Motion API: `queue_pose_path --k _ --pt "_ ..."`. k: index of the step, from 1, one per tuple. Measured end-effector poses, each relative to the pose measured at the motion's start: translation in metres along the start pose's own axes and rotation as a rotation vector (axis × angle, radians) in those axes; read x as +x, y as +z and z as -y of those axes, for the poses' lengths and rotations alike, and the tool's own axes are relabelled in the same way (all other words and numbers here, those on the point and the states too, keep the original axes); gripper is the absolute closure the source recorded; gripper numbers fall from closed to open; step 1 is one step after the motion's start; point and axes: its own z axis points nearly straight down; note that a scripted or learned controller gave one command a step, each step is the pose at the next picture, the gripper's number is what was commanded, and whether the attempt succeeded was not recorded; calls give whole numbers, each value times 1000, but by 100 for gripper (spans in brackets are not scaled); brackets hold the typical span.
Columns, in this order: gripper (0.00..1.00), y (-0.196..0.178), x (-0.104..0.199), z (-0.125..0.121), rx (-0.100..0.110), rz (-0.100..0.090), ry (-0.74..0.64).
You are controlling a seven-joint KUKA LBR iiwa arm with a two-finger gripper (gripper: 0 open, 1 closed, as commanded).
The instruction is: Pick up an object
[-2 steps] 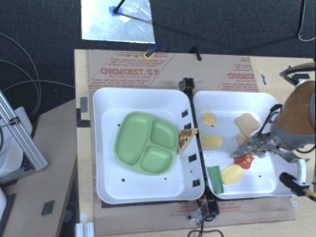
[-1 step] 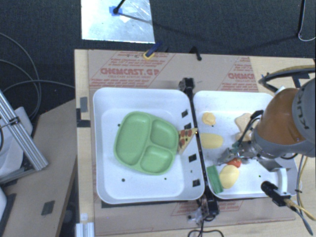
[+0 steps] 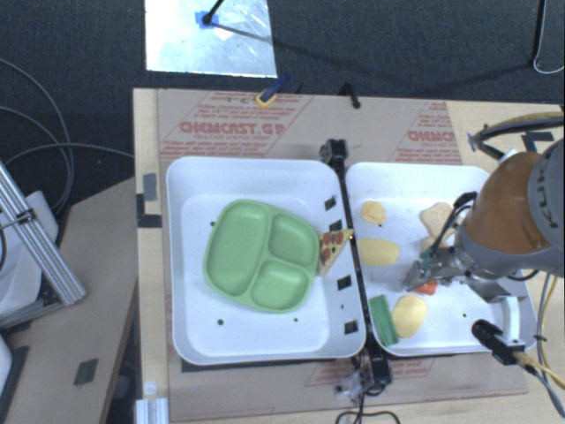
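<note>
The gripper (image 3: pixel 425 276) hung over a small orange-red toy (image 3: pixel 427 285) just beneath it; I could not tell its state. The toy looked light, rigid, slippery; best grasped across its middle.

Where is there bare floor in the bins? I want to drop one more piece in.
Left bin: bare strips border the green tray along the far, left and near walls. Right bin: a bare strip along the far wall, beyond the small yellow piece. Its middle is crowded, with the arm over it.
</note>
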Motion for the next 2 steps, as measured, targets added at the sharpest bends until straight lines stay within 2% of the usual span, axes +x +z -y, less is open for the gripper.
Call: queue_pose_path --k 1,2 --pt "100 -169 138 -39 -17 -6 -16" --pt "100 -171 128 -35 -1 0 -4"
